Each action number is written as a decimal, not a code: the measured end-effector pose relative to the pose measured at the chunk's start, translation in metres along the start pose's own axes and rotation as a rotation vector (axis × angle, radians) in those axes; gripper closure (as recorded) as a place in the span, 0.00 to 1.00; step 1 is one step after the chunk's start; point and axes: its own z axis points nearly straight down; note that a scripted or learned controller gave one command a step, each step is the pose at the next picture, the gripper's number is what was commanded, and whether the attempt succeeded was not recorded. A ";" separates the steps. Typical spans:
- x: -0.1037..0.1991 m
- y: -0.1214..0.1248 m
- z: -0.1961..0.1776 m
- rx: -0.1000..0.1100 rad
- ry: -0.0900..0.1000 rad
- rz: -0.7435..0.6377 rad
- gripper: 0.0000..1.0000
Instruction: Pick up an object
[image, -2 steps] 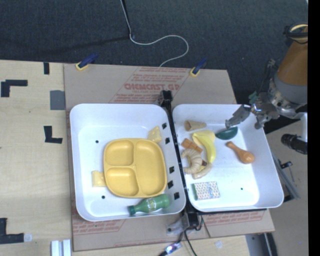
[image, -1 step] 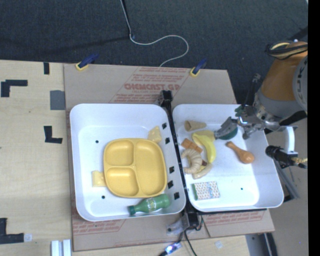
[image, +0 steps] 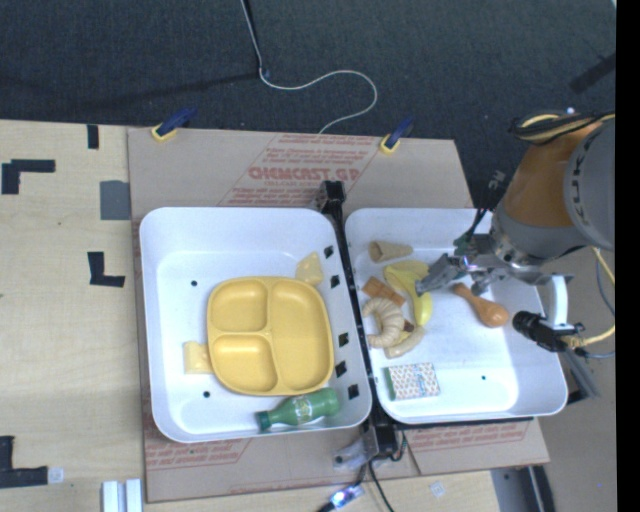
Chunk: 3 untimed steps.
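the gripper (image: 440, 275) hangs low in the right bin (image: 520, 400), fingers state unclear, its tip just beside the yellow banana (image: 408, 277); an orange drumstick (image: 482, 308) lies right

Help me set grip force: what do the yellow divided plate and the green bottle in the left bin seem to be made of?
The yellow divided plate looks like moulded plastic with a smooth, matte-to-satin finish: even colour, rounded compartment ridges. The green bottle looks like glossy plastic, possibly a toy, judging by the bright highlights along its side; glass can't be ruled out.
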 end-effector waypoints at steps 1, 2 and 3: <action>0.001 -0.001 0.055 0.001 0.000 0.000 0.00; 0.002 0.000 0.041 -0.002 0.001 0.000 1.00; 0.007 0.002 -0.021 -0.010 -0.001 0.000 1.00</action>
